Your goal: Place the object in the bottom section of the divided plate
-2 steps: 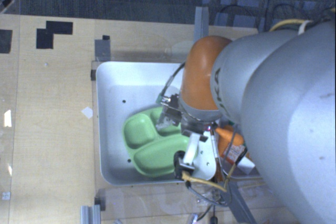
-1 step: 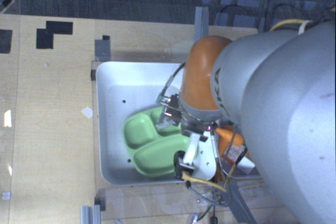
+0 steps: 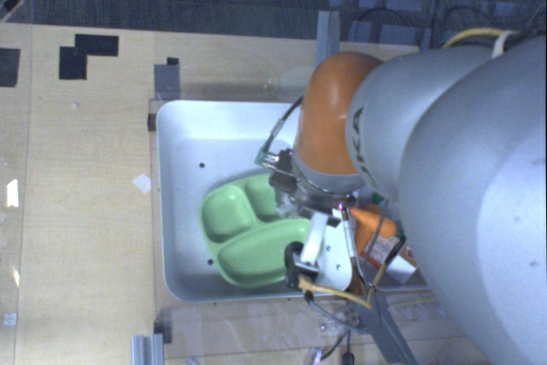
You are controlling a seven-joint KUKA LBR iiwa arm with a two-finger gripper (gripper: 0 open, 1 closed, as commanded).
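The orange object lies just to the right of the gripper, close against it and tucked under the bulk of the arm, so only a slanted strip of it shows. It is well off the divided plate. That green plate sits in the left bin just to the gripper's left, its large bottom section bare and nearest the front wall, with two smaller sections behind it. Whether the orange object rests in the left bin or the right one I cannot tell, since the arm covers the wall between them. The arm comes in from the right and bends steeply down, its orange band bulging over the bin and the wrist pointing at the plate's right edge. Whether the gripper is spread or pressed together I cannot tell from here. Touching the orange object on its front side is a packet printed in red and white, the print too small to read. Dark lettering runs down the grey shell beside the orange band, too slanted to make out.
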